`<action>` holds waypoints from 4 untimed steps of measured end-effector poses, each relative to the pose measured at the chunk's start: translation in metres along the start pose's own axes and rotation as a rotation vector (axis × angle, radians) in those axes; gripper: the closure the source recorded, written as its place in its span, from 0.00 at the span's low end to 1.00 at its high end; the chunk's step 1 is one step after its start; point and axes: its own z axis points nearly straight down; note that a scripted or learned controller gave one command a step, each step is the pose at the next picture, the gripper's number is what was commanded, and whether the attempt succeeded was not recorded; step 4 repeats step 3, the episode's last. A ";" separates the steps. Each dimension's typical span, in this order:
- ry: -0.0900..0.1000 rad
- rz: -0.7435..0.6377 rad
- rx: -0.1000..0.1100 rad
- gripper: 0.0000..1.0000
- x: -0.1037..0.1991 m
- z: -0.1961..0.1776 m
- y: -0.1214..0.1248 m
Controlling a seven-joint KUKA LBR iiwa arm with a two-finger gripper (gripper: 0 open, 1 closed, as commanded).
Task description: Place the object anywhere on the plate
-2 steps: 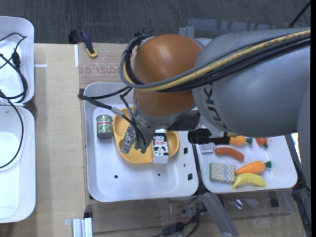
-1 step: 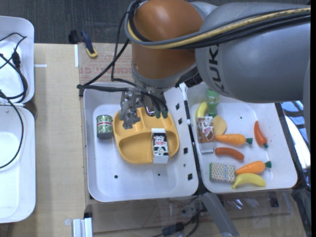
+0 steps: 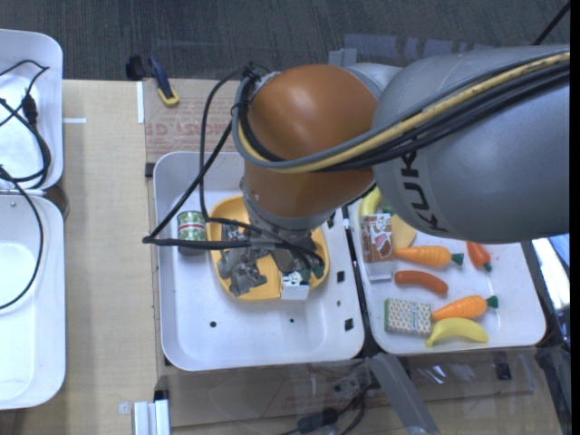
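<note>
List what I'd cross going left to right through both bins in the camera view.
Small can → yellow plate with the claw over it → packet → sausage → banana

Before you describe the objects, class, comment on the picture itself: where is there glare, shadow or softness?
In the camera view, light glare sits on the arm's orange band, which looks soft, being close to the lens; the arm shades the yellow plate and the gripper over it in the left bin; the toy food in the right bin, like the banana, is evenly lit and sharp.
</note>
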 end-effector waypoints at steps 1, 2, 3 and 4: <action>0.001 -0.113 0.000 1.00 0.000 0.016 0.000; -0.004 -0.176 0.000 1.00 -0.048 -0.042 -0.018; -0.001 -0.223 -0.001 1.00 -0.062 0.007 -0.023; -0.001 -0.223 -0.001 1.00 -0.062 0.007 -0.023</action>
